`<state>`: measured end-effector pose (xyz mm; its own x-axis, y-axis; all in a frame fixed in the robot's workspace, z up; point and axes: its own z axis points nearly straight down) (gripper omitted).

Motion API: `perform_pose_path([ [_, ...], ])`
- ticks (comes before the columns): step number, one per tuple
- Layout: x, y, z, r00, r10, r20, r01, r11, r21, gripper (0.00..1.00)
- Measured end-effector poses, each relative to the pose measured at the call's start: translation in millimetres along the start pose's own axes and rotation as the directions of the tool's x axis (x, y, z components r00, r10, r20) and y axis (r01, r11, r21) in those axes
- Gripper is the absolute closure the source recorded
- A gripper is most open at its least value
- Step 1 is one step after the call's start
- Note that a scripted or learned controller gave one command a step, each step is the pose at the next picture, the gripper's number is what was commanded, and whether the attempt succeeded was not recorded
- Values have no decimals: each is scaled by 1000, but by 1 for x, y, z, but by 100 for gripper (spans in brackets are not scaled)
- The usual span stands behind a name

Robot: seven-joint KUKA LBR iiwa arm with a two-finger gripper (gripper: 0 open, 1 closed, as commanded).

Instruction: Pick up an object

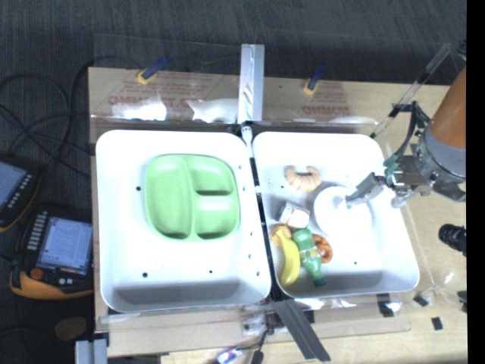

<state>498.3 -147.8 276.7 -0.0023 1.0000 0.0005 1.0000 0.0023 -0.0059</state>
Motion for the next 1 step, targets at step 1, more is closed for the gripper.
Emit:
perform_pose_path([
  [1, 30, 26, 168, 994, -107, 5, 107, 994, -21, 0],
])
